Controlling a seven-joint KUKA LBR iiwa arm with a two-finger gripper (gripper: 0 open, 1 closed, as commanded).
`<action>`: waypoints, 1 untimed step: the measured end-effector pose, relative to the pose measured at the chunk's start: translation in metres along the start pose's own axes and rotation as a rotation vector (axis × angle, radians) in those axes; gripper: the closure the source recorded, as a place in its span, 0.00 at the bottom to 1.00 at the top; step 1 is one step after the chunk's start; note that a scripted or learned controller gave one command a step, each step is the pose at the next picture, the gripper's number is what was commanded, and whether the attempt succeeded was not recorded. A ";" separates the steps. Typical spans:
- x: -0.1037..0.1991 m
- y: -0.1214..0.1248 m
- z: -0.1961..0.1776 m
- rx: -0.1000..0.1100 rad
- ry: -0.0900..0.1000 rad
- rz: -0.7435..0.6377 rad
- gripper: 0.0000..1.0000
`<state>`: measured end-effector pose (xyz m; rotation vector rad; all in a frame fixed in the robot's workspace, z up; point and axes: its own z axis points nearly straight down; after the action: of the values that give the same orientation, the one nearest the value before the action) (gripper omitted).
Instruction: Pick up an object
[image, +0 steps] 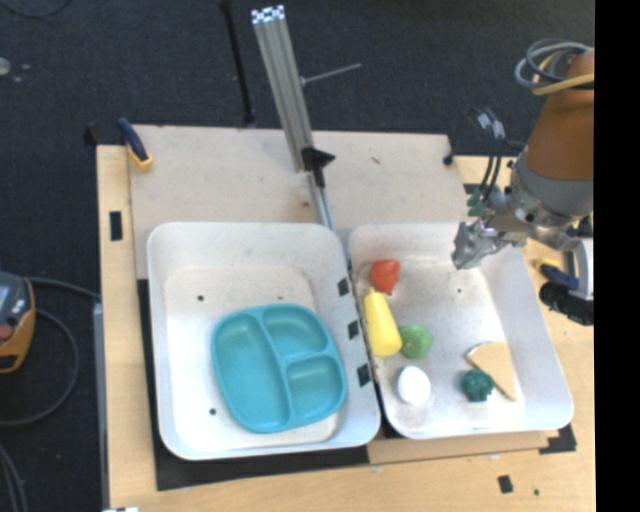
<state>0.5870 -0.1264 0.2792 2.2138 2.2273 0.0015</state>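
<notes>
The right bin (520, 300) holds a red object (385, 274), a yellow bottle-like object (380, 323), a green ball (416, 341), a white egg-shaped object (413, 384), a dark teal object (477, 385) and a tan wedge (496, 364). My gripper (470, 248) hangs over the bin's far right part, above bare bin floor and apart from all the objects. Nothing shows between its fingers.
The left bin (180, 270) holds a teal divided plate (279, 366). A metal post (290, 100) rises behind the bins, slanting down to their shared edge. The arm comes in from the right over the bench edge.
</notes>
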 end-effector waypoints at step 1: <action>0.055 0.008 -0.004 -0.002 0.000 -0.002 1.00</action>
<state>0.5942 -0.0715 0.2832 2.2108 2.2285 0.0044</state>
